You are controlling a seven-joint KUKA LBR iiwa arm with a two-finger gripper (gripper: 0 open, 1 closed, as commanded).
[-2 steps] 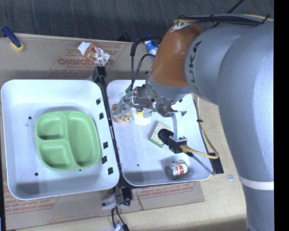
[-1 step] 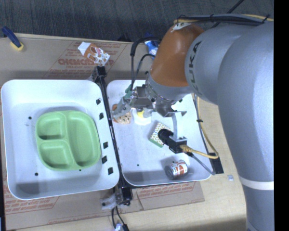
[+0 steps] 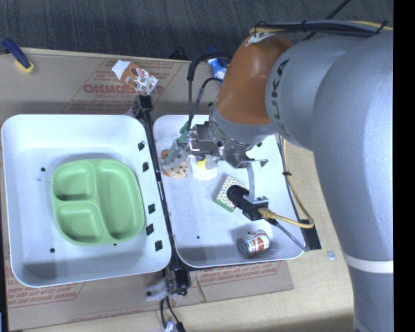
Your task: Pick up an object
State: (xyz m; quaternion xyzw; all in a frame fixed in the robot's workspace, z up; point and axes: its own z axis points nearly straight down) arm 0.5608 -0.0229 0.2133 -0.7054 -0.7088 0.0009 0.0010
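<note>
My gripper [image 3: 191, 146] hangs low over the far left part of the right bin [image 3: 200, 244], under the grey arm and its orange band. Just below it lie a brown cookie-like piece [image 3: 174, 167] and a small white and yellow object [image 3: 205, 167]. Whether either of them touches the gripper cannot be made out. A green patterned sponge-like pad [image 3: 227, 189] lies a little to the right, partly covered by the wrist. Near the front right corner of the bin a small red and silver can [image 3: 253, 243] lies on its side.
The left bin [image 3: 21, 185] holds a pale green divided tray [image 3: 97, 200]. A black divider with clips [image 3: 155, 185] runs between the two bins. A crumpled wrapper [image 3: 135, 77] lies on the cardboard behind the bins, and a blue clip [image 3: 17, 54] sits at the far left.
</note>
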